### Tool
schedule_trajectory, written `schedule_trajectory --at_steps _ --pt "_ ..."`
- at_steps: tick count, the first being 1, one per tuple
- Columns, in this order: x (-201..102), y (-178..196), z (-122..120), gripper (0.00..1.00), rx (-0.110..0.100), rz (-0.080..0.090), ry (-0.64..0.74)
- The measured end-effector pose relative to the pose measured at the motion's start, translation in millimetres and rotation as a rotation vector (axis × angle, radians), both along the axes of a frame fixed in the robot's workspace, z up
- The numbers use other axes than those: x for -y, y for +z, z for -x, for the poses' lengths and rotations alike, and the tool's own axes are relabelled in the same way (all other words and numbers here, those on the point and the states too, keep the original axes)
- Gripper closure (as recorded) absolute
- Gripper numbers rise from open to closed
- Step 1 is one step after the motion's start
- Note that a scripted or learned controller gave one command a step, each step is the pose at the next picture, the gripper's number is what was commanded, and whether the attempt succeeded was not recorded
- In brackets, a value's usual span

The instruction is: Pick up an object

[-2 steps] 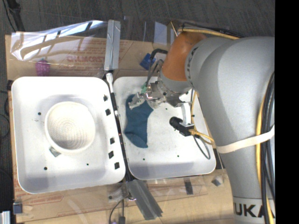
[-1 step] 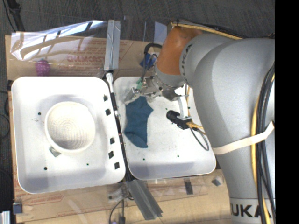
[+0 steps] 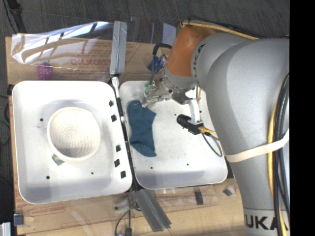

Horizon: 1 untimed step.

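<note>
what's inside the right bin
In the right bin lies a crumpled blue cloth by its left wall. The gripper sits at the cloth's top end. The arm covers the bin's right and far corner, so anything there is hidden.

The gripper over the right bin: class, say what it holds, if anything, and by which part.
It cannot be told: the gripper sits at the top edge of the blue cloth.

White bowl (image 3: 74, 132) in left bin (image 3: 29, 186); purple thing (image 3: 45, 72) behind.
</note>
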<state>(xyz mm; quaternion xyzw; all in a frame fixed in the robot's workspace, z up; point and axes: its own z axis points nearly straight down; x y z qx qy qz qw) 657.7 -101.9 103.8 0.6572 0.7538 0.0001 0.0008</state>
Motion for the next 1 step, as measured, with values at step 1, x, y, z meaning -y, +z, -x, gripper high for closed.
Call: schedule_trajectory --at_steps 1 --pt "-0.2 -0.1 0.0 0.0 0.0 0.0 0.0"
